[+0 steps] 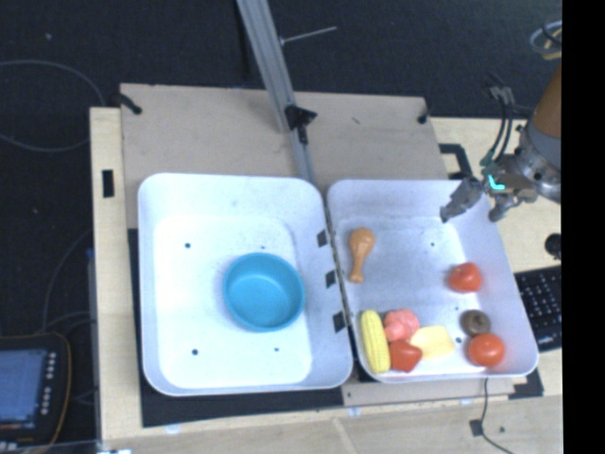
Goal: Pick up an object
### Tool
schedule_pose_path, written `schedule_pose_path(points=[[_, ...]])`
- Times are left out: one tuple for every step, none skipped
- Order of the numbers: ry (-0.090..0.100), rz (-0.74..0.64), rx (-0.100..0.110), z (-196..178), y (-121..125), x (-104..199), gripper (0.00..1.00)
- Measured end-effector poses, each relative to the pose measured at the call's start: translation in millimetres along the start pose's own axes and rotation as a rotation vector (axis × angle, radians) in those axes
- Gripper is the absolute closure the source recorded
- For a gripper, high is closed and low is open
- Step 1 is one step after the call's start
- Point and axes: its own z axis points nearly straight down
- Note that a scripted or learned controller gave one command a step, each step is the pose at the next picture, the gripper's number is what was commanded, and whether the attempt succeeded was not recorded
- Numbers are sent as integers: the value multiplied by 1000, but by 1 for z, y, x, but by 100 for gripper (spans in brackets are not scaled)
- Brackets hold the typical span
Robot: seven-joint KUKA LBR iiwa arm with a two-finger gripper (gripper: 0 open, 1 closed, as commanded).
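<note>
My gripper hangs over the far right corner of the right bin, its two fingers spread open with nothing between them. Below it in that bin lie a red tomato, a brown donut-like piece and a second red tomato. A tan chicken drumstick lies near the bin's left wall. Along the front wall sit a yellow corn cob, a pink piece, a small red piece and a pale yellow block.
The left bin holds a blue bowl. A grey metal post slants up from between the bins. A dark keyboard lies right of the right bin.
</note>
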Motion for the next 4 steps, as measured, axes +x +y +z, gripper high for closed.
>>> schedule_pose_path(points=[[-1,-1,-6,-3,1,0,0],[-2,-3,-1,50,2,8,0],[-3,-2,-2,96,10,6,0],[-2,1,0,149,10,4,0]])
